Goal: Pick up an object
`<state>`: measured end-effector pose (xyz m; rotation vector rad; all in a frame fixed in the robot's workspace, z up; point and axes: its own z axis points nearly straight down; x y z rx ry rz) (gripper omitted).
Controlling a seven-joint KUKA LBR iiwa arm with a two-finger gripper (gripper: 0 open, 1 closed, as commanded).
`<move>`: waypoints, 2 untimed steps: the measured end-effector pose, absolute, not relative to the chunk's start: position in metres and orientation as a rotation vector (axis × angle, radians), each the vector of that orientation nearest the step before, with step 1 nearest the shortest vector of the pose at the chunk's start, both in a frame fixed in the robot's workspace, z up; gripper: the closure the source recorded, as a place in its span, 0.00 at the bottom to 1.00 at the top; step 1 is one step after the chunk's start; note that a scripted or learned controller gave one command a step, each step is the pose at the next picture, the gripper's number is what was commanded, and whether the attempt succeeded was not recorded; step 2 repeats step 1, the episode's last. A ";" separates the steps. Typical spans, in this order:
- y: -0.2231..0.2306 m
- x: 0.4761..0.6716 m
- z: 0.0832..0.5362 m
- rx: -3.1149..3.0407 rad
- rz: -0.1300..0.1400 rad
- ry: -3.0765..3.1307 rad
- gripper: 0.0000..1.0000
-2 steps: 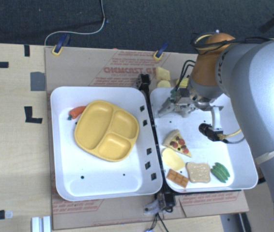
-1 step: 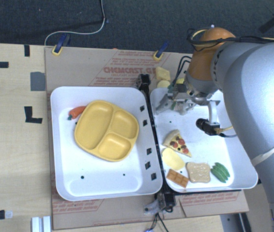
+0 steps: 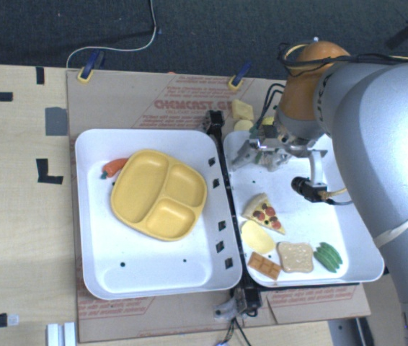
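My gripper (image 3: 253, 152) is low over the far end of the right bin (image 3: 355, 254), close to the divider between the bins. Two pale yellow pieces (image 3: 242, 111) lie just beyond it at the bin's far rim. Nearer the front of this bin lie a pizza slice (image 3: 265, 213), a yellow wedge (image 3: 258, 237), a brown waffle piece (image 3: 264, 265), a slice of toast (image 3: 295, 256) and a green pea pod (image 3: 327, 256). None of them is at the gripper.
The left bin (image 3: 96, 265) holds a yellow divided plate (image 3: 159, 193) with an orange carrot (image 3: 115, 166) tucked at its far left edge. The grey arm (image 3: 377, 135) covers the right bin's far right side. A cable and clamps sit behind the bins.
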<state>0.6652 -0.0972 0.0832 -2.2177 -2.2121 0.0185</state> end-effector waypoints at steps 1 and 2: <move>-0.148 0.669 0.160 -2.229 -0.003 -2.224 0.00; -0.148 0.669 0.160 -2.229 -0.003 -2.224 0.00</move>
